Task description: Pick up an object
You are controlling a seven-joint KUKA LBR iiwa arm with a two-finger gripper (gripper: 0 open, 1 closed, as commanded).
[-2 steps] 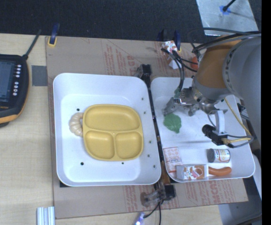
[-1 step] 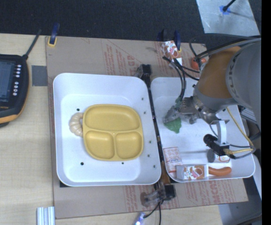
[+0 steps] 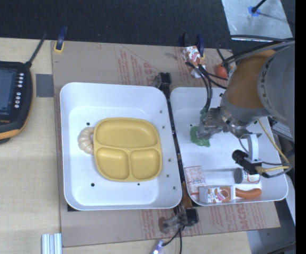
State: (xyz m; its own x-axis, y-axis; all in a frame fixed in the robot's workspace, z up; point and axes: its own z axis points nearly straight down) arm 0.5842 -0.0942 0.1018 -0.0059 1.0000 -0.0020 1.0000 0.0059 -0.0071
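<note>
Camera view: my claw (image 3: 205,127) is down in the right bin (image 3: 180,142), right over a green thing (image 3: 199,137) near that bin's left wall; the tips touch or overlap it, but I can't tell whether the claw is clenched or released, or whether it has the thing. My grey arm with its orange band (image 3: 248,81) comes in from the right over the bin, cables looping around the wrist. Nearer the bin's front edge: a small printed packet (image 3: 194,174), a white-and-orange box (image 3: 217,194), and an orange marker-like stick (image 3: 248,192) just beside the box. The left bin (image 3: 71,142) holds a yellow divided tray (image 3: 127,148), with a tan lump (image 3: 85,139) touching its left edge. Both bins sit on cardboard (image 3: 110,62) on the bench (image 3: 15,184). A handheld screen unit (image 3: 5,99) lies far left.
</note>
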